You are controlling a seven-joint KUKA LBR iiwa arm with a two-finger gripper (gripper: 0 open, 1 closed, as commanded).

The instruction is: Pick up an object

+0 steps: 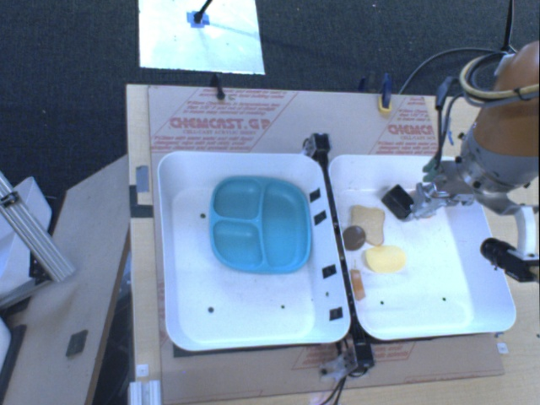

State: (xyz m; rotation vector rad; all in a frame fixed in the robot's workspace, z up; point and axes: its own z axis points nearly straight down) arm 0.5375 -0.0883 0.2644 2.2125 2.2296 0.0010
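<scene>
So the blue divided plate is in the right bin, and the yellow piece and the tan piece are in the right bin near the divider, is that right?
Not quite. The camera view shows the blue divided plate lying in the left bin, not the right one. The rest stands: the yellow piece and the tan piece are in the right bin near the divider.

— What carries it all?
— A pale wooden bench point(139, 251) topped by a clear sheet point(253, 121) with red CHEMCAST lettering.
— And directly on that?
— Two shallow white plastic bins, touching side by side: the left bin point(190, 310), the right bin point(456, 310), black clips along their shared edge
</scene>
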